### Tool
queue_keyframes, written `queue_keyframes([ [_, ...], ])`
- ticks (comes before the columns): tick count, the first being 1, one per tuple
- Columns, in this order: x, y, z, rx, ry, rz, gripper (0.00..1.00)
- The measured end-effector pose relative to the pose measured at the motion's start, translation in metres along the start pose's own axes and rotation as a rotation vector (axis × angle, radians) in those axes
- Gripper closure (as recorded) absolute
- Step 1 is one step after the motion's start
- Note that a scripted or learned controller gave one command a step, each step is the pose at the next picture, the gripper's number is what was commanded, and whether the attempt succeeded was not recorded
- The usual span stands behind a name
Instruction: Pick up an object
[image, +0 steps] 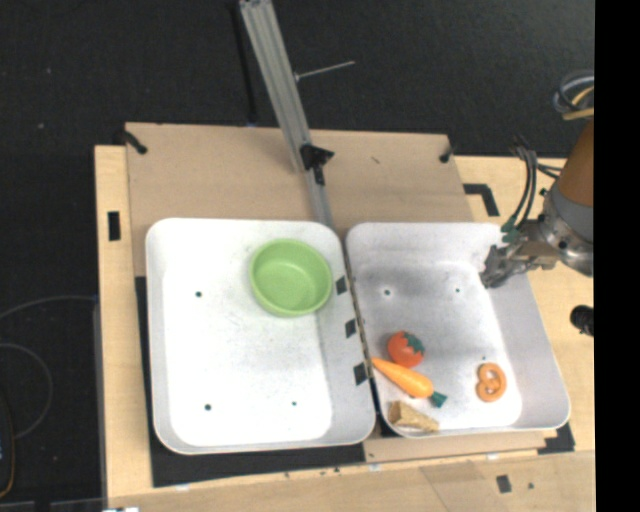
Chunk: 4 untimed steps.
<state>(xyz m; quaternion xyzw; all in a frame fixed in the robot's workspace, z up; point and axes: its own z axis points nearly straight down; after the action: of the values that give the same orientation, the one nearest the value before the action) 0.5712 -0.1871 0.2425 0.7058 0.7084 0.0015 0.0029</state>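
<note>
Looking down on the bench, you have two white bins side by side. Left bin (190, 400): one green bowl (291, 278), upright, toward its far right corner. Right bin (530, 350): a red tomato (405, 348) near the middle, an orange carrot (404, 378) just beside it on the near side, a tan wedge (412, 416) at the near edge, and an orange pretzel-shaped ring (490, 382) to the right. The gripper (497, 268) sits at that bin's far right edge, apart from every item; whether its fingers are spread or pressed together you cannot tell.
</note>
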Motion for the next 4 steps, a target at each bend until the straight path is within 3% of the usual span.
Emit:
queue_keyframes([
  [2,0.102,-0.006,0.003,0.005,0.004,-0.004,1.0],
  [3,0.161,-0.022,0.006,0.006,0.003,-0.004,1.0],
  [4,0.199,-0.036,0.002,0.006,0.003,0.001,1.0],
])
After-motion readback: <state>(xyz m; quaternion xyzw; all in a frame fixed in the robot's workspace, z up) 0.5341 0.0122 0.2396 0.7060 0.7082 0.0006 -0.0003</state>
